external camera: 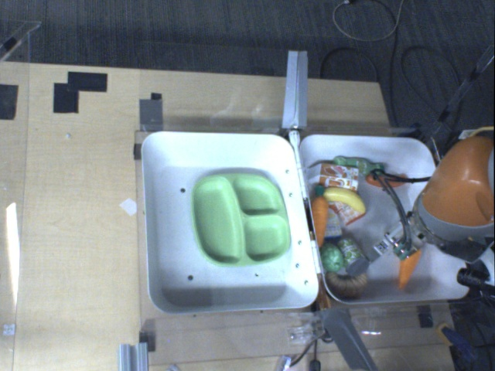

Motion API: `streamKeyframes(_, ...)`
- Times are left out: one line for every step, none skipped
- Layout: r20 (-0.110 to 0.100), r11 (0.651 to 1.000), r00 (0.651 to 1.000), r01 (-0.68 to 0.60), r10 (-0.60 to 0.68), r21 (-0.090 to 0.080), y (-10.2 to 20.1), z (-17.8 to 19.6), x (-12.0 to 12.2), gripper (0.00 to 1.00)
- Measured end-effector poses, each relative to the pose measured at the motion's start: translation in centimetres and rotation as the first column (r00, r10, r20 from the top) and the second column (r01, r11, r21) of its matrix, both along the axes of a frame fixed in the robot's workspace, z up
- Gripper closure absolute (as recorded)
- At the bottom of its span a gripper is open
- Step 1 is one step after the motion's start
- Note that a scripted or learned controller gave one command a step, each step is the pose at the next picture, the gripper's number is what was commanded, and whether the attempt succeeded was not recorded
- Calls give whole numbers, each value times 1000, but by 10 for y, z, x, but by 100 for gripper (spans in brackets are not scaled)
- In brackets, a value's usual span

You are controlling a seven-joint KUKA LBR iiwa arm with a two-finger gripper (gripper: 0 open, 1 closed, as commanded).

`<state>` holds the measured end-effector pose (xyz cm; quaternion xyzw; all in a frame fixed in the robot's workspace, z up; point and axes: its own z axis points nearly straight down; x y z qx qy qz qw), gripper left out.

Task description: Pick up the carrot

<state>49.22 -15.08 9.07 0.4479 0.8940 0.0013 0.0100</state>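
You see the arm (464, 188) reaching over the right bin (433, 154) from that bin's right side, its orange band above the bin's right wall. The fingers (396, 243) hang over the bin's floor, in its near right part. A carrot (408, 268) lies just beneath and a little nearer than them, in the bin's near right corner, thick end up against the wrist end and tip pointing to the bin's near wall. The carrot's top touches or almost touches the fingers. You cannot tell how far open they are, nor whether the carrot sits between them or only beside them, as that spot is too small and cluttered.

A second carrot (319, 219) lies along the right bin's left wall, well apart from the first. Beside it, toward the bin's middle, you find a banana (345, 199) on a snack packet (339, 175). A green leafy ball (334, 257) sits in the bin's near left part, and a brown round thing (348, 286) rests against its near wall.

Touching the right bin's left wall stands the left bin (158, 207), with a green divided tray (240, 219) in it. Both rest on the desk (69, 207).
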Motion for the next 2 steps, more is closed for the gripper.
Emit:
streamKeyframes(-11, 956, 956, -292, 292, 2, -45, 39, -3, 0)
streamKeyframes(-7, 961, 961, -276, 276, 0, -12, -1, 7, 0)
